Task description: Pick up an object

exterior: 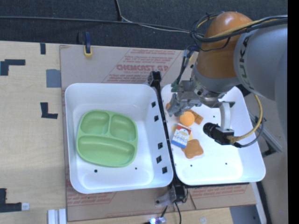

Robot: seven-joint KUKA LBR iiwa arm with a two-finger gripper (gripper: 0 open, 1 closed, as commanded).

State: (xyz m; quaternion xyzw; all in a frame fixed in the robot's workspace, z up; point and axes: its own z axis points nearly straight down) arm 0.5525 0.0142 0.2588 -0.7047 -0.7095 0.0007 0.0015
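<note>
The right bin (233, 167) holds an orange ball (187, 118), a small white and blue packet (181, 136) and an orange-brown toy piece (193, 149). A small tan piece (198, 119) lies just right of the ball. My gripper (180, 105) hangs over the bin's upper left part, right above and to the left of the orange ball. Its grey fingers (174, 106) point down toward the bin floor, and the wrist hides the space between them. I see nothing held.
The left bin (79, 171) carries a green divided plate (107, 138). A black clip strip (161, 125) runs along the seam between the bins. The arm's bulk and a black cable (219, 134) cover the right bin's upper right.
</note>
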